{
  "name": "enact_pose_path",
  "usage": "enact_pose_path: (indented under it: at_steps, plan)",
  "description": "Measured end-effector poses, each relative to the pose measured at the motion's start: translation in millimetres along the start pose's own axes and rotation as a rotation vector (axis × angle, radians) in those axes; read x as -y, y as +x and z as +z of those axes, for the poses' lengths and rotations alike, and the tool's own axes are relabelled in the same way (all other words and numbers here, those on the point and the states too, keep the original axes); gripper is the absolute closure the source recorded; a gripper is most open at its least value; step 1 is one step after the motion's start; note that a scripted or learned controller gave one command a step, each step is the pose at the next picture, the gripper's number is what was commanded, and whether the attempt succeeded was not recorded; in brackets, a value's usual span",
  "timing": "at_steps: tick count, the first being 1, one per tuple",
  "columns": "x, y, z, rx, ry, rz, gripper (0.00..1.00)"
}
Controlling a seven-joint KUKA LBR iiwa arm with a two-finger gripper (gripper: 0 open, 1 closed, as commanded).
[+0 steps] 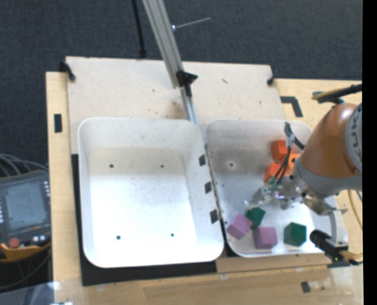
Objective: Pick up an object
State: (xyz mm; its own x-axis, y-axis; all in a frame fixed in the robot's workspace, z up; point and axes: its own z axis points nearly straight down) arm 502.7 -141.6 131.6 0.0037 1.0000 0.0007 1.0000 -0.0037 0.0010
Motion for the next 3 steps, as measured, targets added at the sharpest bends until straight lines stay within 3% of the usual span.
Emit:
enact_pose_path:
  at_steps: [1, 2, 3]
  plan:
    - [-2, 0, 11, 0.002, -0.008, -0.008, 0.00]
    - [-1, -1, 3, 0.001, -0.004, 0.003, 1.00]
    - [-5, -7, -59, 0.003, -0.007, -0.007, 1.00]
